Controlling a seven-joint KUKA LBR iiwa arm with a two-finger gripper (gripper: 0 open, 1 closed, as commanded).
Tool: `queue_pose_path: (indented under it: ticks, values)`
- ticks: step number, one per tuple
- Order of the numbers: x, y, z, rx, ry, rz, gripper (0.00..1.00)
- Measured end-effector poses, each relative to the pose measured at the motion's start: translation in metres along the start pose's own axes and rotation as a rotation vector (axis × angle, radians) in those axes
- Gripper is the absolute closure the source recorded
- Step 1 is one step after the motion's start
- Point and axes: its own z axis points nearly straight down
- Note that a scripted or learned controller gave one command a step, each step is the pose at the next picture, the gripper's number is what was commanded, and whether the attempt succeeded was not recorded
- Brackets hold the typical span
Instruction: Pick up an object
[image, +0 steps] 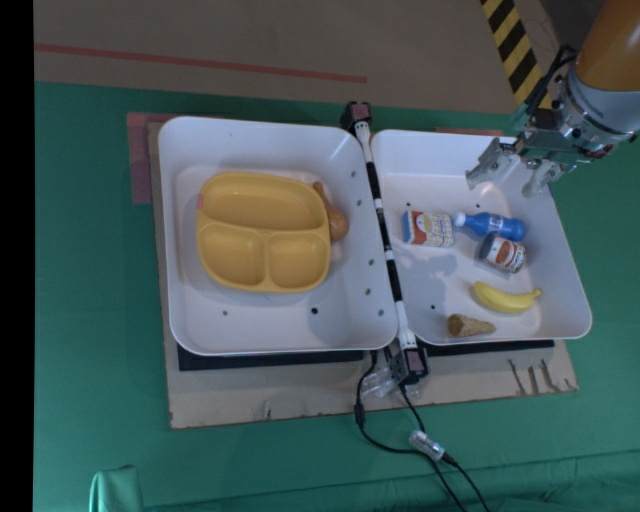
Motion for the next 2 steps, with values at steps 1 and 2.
queue_pose_path:
  ticks: [1, 2]
  values:
    - [-0.045, 0.007, 0.134, 0.002, -0.002, 0.001, 0.00]
    - [-0.070, 0.005, 0.169, -0.006, -0.004, 0.000, 0.00]
